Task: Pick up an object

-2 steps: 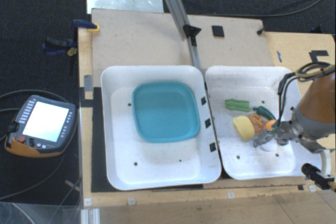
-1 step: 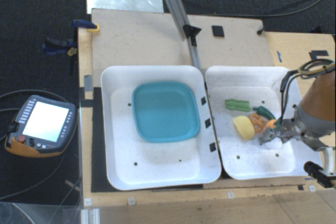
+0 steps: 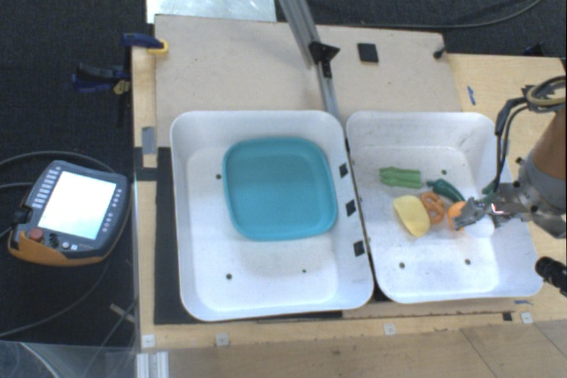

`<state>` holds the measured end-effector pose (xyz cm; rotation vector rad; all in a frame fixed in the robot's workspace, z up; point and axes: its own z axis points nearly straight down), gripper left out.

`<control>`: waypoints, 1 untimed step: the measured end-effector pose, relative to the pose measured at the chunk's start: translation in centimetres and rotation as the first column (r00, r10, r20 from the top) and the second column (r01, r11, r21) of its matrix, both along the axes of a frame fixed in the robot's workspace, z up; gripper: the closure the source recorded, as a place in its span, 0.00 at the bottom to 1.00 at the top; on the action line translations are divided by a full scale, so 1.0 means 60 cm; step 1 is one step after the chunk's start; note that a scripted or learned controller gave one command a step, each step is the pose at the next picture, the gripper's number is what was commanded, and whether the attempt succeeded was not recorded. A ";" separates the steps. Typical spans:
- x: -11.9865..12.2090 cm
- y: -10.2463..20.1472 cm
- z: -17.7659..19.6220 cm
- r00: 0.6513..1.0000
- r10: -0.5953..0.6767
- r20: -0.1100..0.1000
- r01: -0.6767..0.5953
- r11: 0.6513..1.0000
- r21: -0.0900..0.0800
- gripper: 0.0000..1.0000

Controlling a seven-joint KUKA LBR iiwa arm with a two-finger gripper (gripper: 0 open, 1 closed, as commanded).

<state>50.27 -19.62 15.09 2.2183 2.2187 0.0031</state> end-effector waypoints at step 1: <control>-0.004 0.003 0.072 1.000 0.001 0.000 -0.001 1.000 0.000 1.00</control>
